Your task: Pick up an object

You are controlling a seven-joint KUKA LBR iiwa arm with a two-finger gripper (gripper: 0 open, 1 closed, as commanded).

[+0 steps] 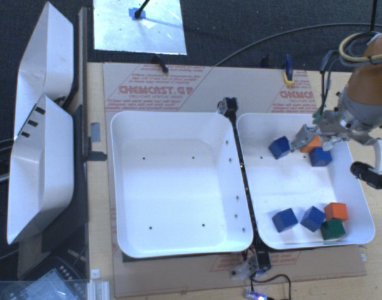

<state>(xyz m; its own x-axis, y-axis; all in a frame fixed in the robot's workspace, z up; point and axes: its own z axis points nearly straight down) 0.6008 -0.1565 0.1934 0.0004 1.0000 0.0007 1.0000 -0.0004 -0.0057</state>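
the tool (311, 141), its opening impossible to tell, is hovering over an orange block (312, 144), blue blocks (279, 147) crowding either side.

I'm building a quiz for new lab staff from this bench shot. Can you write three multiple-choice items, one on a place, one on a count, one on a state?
1. Where are the blocks?
A. All in the right bin
B. All in the left bin
C. Split between both bins

2. How many blue blocks are in view?
A. One
B. Four
C. Seven

3. How do the four blocks at the near edge lie?
A. Stacked in a tower
C. Clustered side by side
B. Spread to four corners

Answers: 1 A, every block sits in the right bin, none in the left bin. 2 B, two up by the gripper, two below. 3 C, the green block touches its neighbours.
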